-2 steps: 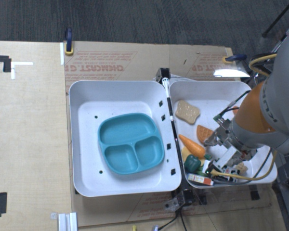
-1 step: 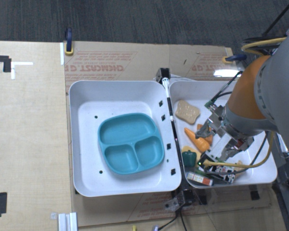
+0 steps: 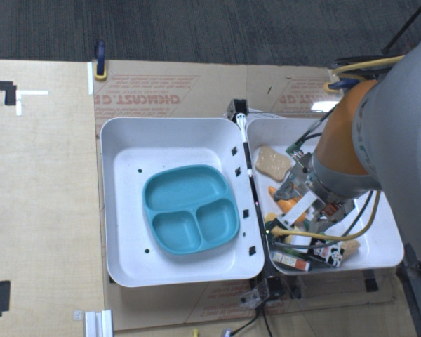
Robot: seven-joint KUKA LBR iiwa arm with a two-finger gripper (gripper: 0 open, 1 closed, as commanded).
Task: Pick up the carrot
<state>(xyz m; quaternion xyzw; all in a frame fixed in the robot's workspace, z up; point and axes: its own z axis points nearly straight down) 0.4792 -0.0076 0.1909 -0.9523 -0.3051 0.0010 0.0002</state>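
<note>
Camera view, carrot (image 3: 285, 204) just beside claw (image 3: 292, 188), right bin (image 3: 386, 241)

— How many bins on the bench?
— Two white bins: left bin (image 3: 116, 188), right bin (image 3: 382, 248).
— And in them?
— One teal plate (image 3: 189, 208) with three compartments, one tan biscuit-like piece (image 3: 273, 162), one orange carrot (image 3: 286, 203).
</note>
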